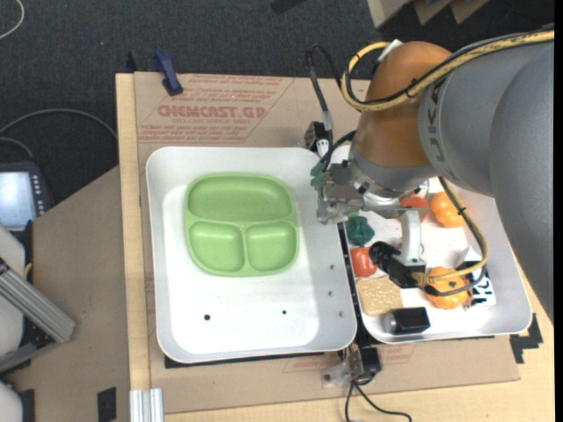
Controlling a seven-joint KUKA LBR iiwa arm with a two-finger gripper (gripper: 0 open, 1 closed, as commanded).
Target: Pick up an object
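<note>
Item: gripper (339, 202), low over the left edge of the right bin (506, 299); we cannot tell whether it is wide, narrow or holding, as the wrist covers it. Nearest stock, right bin: teal object (359, 229) just beside the gripper, red object (361, 259) next, then a tan square piece (378, 295), a black block (410, 320) and an orange object (446, 211). All lie in the bin. We judge the pick not yet shown done; grasp and lift remain. Left bin (255, 316): one green divided plate (242, 224). Beneath both: cardboard sheet (220, 104), red print reading "CHEMCAST", a few letters after it, and a smaller line we cannot read.
</note>
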